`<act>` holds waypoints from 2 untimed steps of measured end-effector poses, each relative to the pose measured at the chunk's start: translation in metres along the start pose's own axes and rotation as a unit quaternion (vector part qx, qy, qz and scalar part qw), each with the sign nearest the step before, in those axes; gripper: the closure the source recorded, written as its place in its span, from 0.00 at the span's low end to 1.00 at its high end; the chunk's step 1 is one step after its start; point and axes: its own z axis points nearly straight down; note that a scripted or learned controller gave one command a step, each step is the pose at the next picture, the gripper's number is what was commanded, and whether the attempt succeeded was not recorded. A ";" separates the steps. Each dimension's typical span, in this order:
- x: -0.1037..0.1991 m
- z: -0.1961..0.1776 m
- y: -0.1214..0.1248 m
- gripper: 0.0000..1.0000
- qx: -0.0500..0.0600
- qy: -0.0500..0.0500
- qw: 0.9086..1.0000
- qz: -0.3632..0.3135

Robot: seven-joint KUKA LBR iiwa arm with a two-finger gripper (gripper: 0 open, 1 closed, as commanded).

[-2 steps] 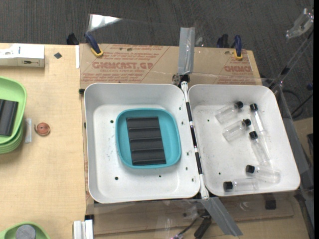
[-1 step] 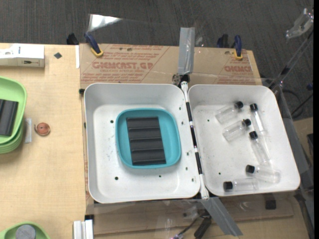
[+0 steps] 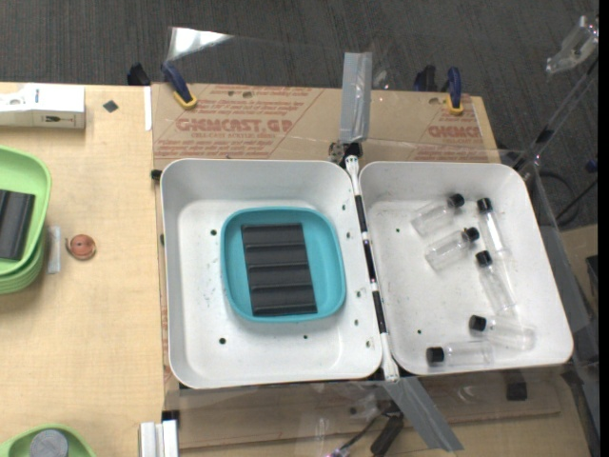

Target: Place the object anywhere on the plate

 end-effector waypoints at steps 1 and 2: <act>0.000 0.000 0.000 0.00 0.000 0.000 1.000 0.000; 0.000 0.000 0.000 0.00 0.000 0.000 1.000 0.000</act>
